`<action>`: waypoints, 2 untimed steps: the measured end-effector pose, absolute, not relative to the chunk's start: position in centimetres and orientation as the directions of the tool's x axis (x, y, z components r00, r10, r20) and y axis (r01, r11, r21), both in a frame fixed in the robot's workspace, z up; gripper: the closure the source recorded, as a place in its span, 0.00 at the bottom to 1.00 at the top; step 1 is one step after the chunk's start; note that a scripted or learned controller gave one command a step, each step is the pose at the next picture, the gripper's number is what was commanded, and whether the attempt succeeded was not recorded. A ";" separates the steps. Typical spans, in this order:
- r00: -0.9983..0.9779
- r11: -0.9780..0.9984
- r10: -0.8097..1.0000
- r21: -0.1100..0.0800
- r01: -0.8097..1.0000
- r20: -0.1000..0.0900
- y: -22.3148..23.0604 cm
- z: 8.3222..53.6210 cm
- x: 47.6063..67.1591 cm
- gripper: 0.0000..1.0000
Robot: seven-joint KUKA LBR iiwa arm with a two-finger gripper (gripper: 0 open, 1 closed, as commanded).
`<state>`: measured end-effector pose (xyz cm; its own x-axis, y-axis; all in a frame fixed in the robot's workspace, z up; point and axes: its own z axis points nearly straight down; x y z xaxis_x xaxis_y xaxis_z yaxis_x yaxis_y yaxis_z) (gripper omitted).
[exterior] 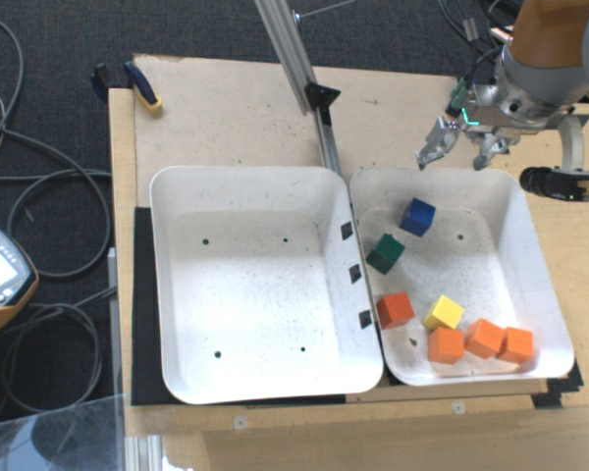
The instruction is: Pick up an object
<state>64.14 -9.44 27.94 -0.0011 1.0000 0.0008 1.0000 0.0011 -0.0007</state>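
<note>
My gripper [458, 155] hangs above the far rim of the right bin [540, 253], fingers spread apart with nothing between them. Below and a little left of it lies a blue cube [418, 216]. A dark green cube [385, 253] sits further toward the front. Near the front of that bin are a red-orange cube [396, 309], a yellow cube [445, 313] and three orange cubes [485, 341] in a row.
The left bin [177, 263] lies beside the right one, sharing a middle rim with black clips [354, 273]. A slanted metal rail [294, 57] crosses the bench behind the bins. A blue-and-yellow clamp [142, 84] sits at the far left corner.
</note>
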 end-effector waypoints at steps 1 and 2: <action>0.000 0.000 1.000 -0.006 1.000 0.001 -9.1 23.7 64.1 0.00; 0.001 -0.001 1.000 -0.007 1.000 0.001 -9.9 18.1 64.5 0.00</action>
